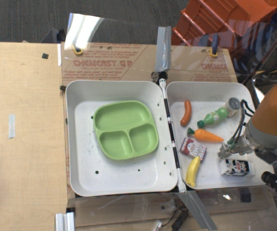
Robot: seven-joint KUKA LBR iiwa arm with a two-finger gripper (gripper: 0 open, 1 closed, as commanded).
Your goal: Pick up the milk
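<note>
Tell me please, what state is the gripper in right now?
Gripper: above the milk carton in the right bin, nothing seen held; open or closed cannot be told.

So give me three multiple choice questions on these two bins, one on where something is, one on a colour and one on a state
1. The end effector is over which bin?
A. left
B. right
C. neither

2. What colour is the divided plate?
A. green
B. red
C. blue

3. How does the milk carton lie?
A. on the plate
B. lifted in the air
C. on the right bin floor

Answers: B, it hangs above the right bin; A, the plate is light green; C, the carton rests on the white floor just below the end effector.
</note>
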